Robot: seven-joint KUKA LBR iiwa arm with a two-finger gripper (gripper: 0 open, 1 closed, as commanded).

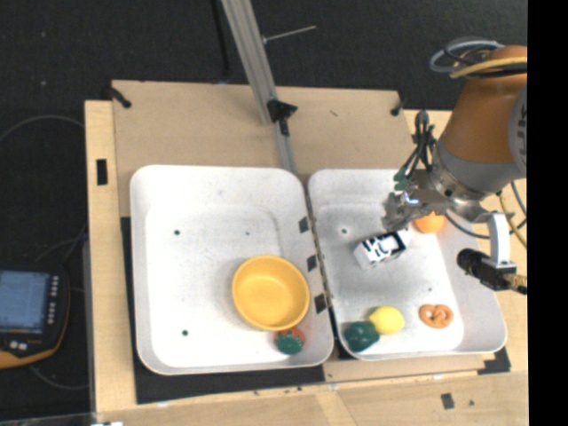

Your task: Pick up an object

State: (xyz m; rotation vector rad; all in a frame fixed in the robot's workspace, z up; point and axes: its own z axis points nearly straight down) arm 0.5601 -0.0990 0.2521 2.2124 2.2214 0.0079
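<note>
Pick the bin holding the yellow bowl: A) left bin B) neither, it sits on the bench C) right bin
A: the yellow bowl sits in the left bin, near its right wall, just above a small green and red item in the bin's near right corner.

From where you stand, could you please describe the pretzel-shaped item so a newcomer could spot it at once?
Start at the right-hand white bin and go to its near right corner. The pretzel lies there, just right of the yellow lemon. It is the only orange-brown, looped piece with holes through it.
</note>
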